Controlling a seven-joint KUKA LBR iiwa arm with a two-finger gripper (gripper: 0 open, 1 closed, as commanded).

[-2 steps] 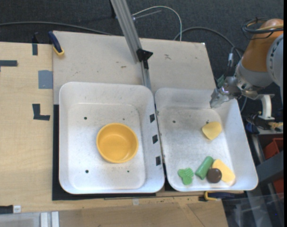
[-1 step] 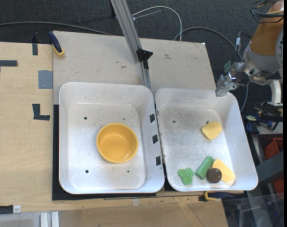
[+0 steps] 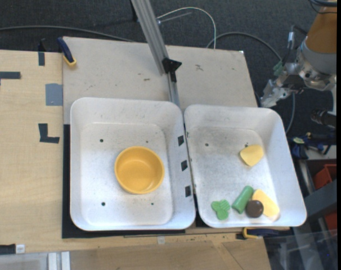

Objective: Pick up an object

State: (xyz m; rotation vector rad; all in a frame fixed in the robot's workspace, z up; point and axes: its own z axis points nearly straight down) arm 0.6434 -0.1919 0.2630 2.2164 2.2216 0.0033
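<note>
Yellow plastic wedge lies near the right bin's far edge, well apart from the jaws outside it; their opening is unclear. Green cylinder sits at the near edge.

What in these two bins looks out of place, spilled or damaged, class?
Nothing stands out. The yellow bowl sits upright in the left bin; the small pieces cluster near the right bin's front corner, one yellow piece apart. Both bin floors look scuffed and speckled.

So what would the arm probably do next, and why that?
Probably swing in over the right bin toward the lone yellow piece. The gripper hangs outside the bin's far right corner, holding nothing visible, and that piece lies apart from the clustered items at the near edge.
</note>
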